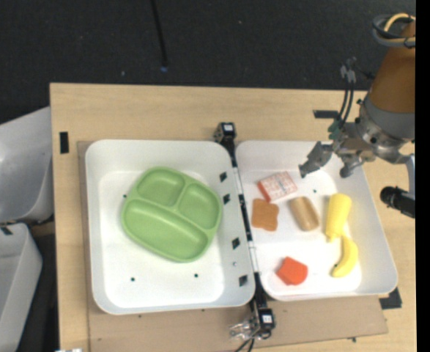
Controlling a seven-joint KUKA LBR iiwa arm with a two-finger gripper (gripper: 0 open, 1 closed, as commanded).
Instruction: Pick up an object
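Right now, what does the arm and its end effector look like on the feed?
The grey arm has an orange band above the wrist, with a loop of cable at its top. Its end effector has two dark grey metal fingers, and thin dark cables and fittings sit beside the wrist.

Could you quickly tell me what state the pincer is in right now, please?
Pincer: open, holding nothing, its fingers spread above the back of the right bin, up from the banana.

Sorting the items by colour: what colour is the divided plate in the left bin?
Light green; the plate shows in the camera view.
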